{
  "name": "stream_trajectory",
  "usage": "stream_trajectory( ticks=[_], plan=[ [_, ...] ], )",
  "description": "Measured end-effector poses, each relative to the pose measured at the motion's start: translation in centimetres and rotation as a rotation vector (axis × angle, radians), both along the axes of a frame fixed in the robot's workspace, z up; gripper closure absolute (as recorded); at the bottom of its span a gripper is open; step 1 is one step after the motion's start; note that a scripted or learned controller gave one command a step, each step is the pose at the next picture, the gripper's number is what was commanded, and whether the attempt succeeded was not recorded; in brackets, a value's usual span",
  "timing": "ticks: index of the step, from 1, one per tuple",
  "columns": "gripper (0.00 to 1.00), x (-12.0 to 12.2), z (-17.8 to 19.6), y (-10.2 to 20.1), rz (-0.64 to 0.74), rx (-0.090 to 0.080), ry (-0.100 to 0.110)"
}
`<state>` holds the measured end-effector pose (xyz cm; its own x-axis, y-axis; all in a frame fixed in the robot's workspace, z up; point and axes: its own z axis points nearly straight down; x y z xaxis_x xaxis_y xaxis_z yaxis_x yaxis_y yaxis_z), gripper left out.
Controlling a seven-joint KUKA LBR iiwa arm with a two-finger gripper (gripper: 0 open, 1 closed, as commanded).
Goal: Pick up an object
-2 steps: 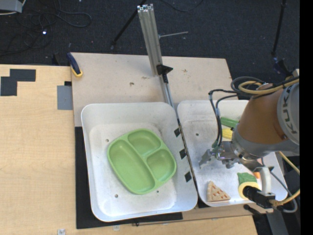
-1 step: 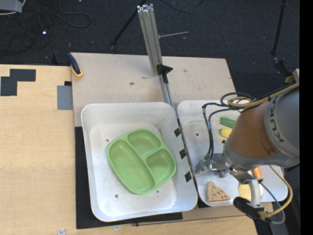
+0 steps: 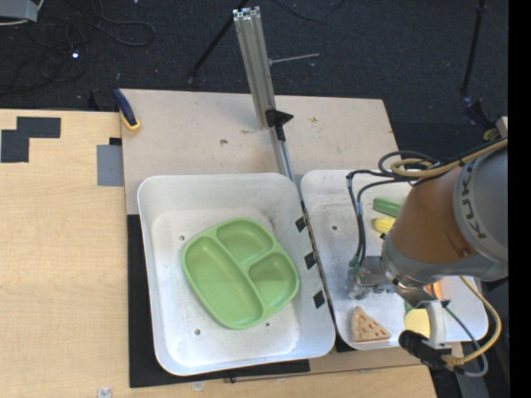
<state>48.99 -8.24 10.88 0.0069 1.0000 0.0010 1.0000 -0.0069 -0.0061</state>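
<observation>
My gripper [image 3: 362,284] hangs low over the right bin [image 3: 328,222], near its middle, under the bulky grey and orange wrist. A toy pizza slice [image 3: 367,326] lies just below it by the bin's front edge. A green object [image 3: 387,208] and a yellow object [image 3: 383,225] lie further back, partly hidden by the arm. Another yellow piece [image 3: 420,322] shows to the right of the pizza slice. I see nothing held in the gripper.
A green divided plate [image 3: 241,272] lies in the left bin [image 3: 158,222]. A metal post [image 3: 259,65] rises behind the bins. Black cables loop over the right bin's back. A wooden table top [image 3: 58,247] lies to the left.
</observation>
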Motion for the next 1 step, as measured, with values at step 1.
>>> stream_trajectory(
  ticks=[1],
  plan=[
    [1.00, 0.38, 6.26, -0.05, 0.007, -0.001, -0.009]
  ],
)
